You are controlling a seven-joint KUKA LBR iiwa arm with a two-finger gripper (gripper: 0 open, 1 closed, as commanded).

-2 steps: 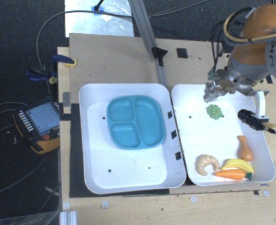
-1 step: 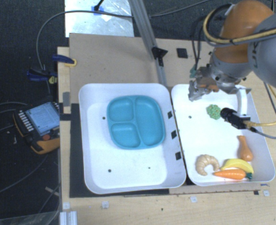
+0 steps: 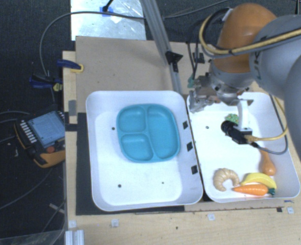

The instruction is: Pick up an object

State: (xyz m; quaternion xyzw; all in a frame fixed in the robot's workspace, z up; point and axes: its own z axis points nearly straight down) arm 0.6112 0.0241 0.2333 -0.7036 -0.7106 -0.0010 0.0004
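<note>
At right bin's near edge, carrot lying crosswise, tip toward croissant, jaws' opening unclear.

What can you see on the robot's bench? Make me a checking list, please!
Surface: brown bench bearing left bin and right bin.
Job's things: croissant, banana and carrot at right bin's near edge; green item partly hidden farther back.
Clutter: blue divided plate in left bin.
Gripper: gripper above right bin's far left corner.
Cables: grey cable looping left of bench.
Surroundings: blue clamp on bench's left edge; handheld device on dark floor.
</note>
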